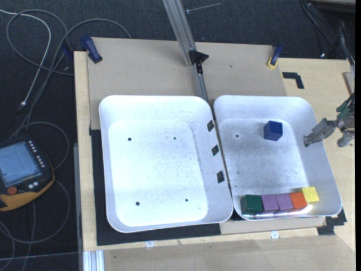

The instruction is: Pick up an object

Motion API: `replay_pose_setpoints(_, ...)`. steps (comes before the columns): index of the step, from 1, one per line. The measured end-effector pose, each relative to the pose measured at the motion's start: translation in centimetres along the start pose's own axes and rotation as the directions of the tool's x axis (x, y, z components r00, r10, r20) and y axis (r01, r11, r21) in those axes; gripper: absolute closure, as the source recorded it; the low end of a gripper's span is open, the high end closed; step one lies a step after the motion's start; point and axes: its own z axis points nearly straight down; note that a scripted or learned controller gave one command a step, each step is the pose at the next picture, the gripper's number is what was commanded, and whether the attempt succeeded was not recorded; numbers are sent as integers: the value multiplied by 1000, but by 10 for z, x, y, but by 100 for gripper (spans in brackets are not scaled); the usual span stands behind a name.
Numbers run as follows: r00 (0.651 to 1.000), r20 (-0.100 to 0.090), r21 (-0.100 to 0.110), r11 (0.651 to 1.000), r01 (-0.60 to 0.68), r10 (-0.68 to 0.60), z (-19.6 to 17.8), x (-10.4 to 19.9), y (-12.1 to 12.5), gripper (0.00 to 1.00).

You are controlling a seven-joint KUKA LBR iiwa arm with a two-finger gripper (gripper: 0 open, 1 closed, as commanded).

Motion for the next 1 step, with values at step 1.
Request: replay_pose_setpoints(1, 1000, 2, -6, 1000, 6, -6, -11, 3, 16, 0)
